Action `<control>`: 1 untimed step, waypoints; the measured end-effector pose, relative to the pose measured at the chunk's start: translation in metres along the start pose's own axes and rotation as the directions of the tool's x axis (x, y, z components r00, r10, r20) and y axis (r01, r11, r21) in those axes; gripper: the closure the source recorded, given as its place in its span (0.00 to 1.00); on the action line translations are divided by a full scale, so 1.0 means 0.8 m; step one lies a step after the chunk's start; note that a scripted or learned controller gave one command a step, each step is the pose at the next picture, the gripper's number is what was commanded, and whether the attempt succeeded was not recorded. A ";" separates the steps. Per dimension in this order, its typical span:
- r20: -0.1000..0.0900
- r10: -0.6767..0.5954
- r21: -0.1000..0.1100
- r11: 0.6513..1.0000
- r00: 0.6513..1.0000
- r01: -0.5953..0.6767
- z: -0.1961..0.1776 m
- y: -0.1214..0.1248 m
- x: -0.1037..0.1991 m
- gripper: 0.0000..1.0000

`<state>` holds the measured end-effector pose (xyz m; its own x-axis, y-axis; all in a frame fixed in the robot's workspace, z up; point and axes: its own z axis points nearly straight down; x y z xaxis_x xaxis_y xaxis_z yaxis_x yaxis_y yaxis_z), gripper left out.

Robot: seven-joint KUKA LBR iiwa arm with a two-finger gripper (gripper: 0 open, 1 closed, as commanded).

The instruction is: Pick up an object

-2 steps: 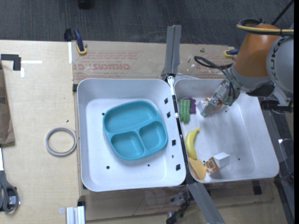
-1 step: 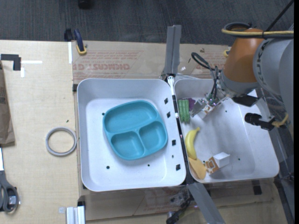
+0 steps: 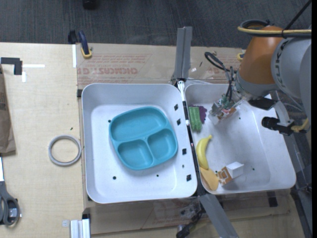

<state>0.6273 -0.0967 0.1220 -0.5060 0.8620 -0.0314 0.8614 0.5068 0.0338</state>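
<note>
Camera view gives me the gripper (image 3: 224, 108) hanging over the upper left part of the right bin (image 3: 277, 182), close to that bin's back wall, and I cannot tell how it is set. Along the right bin's left wall I see a green object (image 3: 195, 118), a banana (image 3: 202, 151) below it, then an orange-yellow piece (image 3: 210, 180) touching a small carton (image 3: 232, 172) near the front edge, which leaves the bin's middle and right floor bare. Beside it, the left bin (image 3: 94, 182) holds a blue divided tray (image 3: 143, 138), with white floor open around it.
</note>
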 end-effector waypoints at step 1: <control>-0.002 0.000 0.001 1.000 1.000 0.000 0.001 0.000 0.001 0.00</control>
